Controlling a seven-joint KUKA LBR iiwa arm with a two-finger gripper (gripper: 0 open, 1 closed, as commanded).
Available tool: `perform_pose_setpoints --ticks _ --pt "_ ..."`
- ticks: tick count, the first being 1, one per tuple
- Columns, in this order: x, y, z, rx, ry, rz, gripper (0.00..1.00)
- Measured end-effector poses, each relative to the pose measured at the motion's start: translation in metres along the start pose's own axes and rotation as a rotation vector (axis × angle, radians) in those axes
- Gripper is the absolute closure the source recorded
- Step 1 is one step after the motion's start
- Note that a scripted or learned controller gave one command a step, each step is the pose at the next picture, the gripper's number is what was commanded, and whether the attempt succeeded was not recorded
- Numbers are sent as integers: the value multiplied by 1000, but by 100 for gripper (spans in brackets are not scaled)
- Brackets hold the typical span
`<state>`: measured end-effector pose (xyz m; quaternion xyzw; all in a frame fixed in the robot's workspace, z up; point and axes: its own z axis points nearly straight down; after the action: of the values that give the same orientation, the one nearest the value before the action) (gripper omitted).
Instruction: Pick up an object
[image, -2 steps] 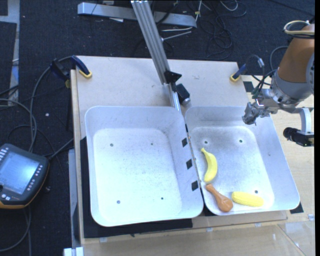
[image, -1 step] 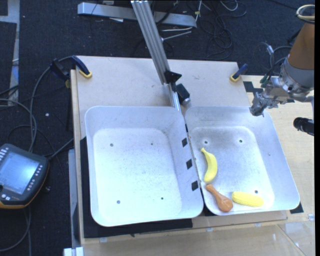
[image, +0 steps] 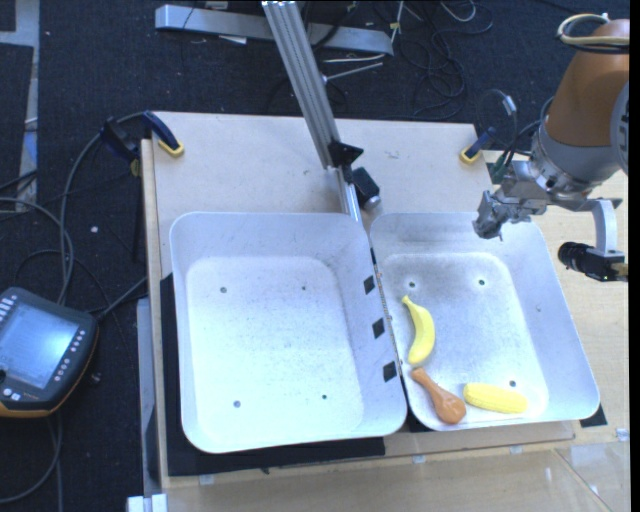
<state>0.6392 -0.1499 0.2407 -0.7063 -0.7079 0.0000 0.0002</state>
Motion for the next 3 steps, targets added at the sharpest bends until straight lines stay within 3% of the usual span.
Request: perform_pose_setpoints --ticks 3 --pt "140 -11 0 0 0 -1 100"
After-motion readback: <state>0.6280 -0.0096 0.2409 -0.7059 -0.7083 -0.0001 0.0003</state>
